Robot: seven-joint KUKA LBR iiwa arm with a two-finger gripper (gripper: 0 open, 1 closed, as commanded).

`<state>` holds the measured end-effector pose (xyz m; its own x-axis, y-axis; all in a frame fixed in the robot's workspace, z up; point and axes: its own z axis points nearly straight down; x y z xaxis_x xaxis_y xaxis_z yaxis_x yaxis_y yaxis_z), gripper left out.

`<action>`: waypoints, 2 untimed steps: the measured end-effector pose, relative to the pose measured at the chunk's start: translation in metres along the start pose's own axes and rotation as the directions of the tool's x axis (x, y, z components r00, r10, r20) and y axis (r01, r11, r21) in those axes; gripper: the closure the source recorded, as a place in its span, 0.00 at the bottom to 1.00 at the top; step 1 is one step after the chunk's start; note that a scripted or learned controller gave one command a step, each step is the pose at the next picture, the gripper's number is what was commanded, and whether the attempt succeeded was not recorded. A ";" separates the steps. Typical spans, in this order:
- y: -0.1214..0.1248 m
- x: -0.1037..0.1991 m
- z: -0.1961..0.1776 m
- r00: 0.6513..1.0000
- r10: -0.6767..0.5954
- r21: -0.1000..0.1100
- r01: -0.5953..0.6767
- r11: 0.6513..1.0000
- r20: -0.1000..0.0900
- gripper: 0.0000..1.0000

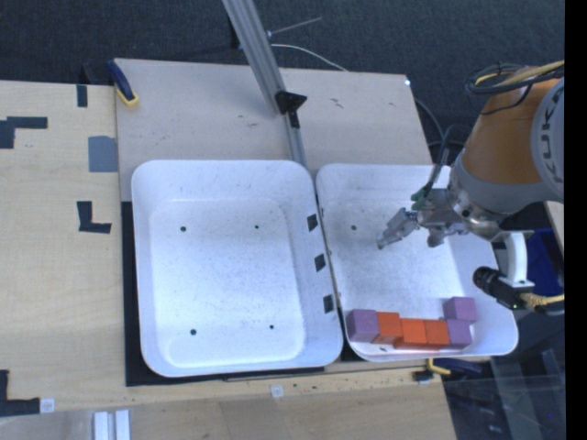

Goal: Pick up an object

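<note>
Jaws first: whether they stand apart or together cannot be told, since the gripper (396, 234) shows as a small grey tip pointing toward the left, and nothing can be seen caught in it. Two shallow white bins sit side by side on the bench (55, 200). The left bin (147, 186) is the larger patch of white, with dark specks across its floor. The right bin (385, 177) carries everything that matters for the task. Over its right edge reaches the arm (514, 145), grey with its orange band, and the gripper hangs above the middle of that bin's floor, over bare white. Along the near edge of the right bin lies a row of blocks packed tightly together: a purple block (363, 323) at the left end of the row, orange blocks (415, 331) touching it and running toward the near right corner, and another purple block (460, 308) at that corner. By my reading the step in hand is the approach, with no grasp made yet. The next move calls for travelling toward the near edge, settling over one block, likely an end one since the others have neighbours pressed against them, then descending with the jaws spread across it.
</note>
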<state>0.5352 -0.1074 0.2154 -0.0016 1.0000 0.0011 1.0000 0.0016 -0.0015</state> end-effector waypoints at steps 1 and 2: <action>-0.045 -0.030 -0.137 1.000 0.003 -0.009 -0.003 1.000 0.004 0.00; -0.010 0.032 -0.120 1.000 -0.006 0.000 0.006 1.000 0.000 0.00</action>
<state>0.5251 -0.0759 0.3353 -0.0072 1.0000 0.0009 1.0000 0.0072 -0.0016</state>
